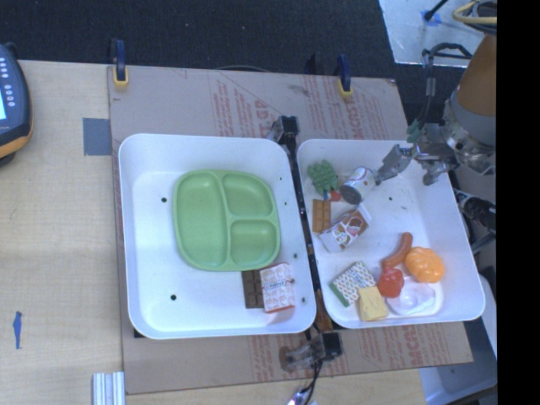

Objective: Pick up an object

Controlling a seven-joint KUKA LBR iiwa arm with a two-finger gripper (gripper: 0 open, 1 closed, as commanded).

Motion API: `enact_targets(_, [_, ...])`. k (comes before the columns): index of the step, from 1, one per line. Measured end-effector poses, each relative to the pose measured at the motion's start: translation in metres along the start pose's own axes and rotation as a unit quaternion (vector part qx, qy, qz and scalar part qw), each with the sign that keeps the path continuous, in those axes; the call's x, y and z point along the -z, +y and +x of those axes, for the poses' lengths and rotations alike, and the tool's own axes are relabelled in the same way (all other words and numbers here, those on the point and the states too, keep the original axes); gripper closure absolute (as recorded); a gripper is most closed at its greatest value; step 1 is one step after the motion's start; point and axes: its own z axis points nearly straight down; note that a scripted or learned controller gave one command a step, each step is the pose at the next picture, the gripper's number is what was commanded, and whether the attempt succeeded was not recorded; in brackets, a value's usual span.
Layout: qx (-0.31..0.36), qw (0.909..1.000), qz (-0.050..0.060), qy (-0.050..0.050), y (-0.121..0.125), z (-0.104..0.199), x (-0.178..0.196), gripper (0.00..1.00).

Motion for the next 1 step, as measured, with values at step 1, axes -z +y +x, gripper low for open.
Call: enact_targets(1, [0.0,1.0,0.003,0.0,-0.0079,0.018,-0.0974,0.0])
